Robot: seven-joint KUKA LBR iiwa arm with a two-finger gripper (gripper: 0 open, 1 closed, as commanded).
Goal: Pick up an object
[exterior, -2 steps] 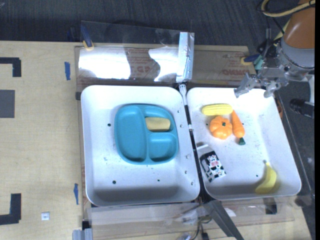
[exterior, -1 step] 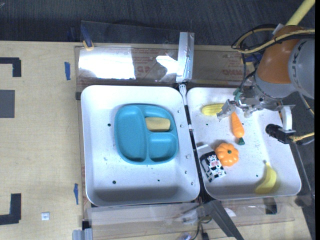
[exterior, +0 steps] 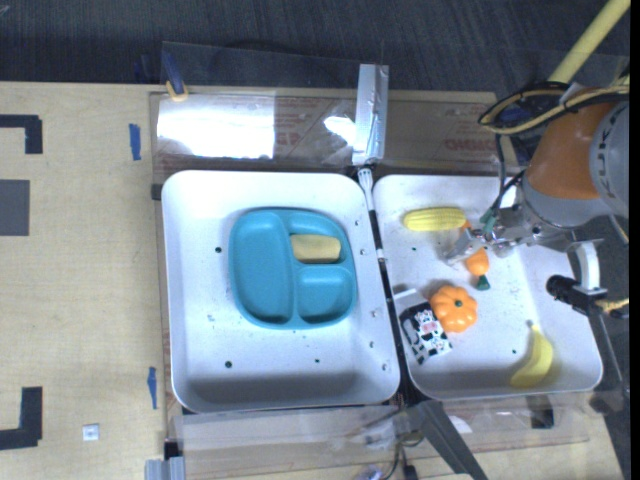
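tray [exterior: 262, 268] blue | pumpkin [exterior: 455, 308] orange | corn [exterior: 434, 219] yellow | banana [exterior: 535, 360] yellow | bins [exterior: 200, 348] white

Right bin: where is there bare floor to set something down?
Right bin: bare floor lies between the pumpkin and the banana. The upper half is crowded: corn, carrot and gripper. The cow-patterned block fills the lower left corner.

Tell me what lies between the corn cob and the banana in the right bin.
In the camera view, between the corn cob and the banana lie a small carrot and an orange pumpkin; bare white bin floor fills the rest.
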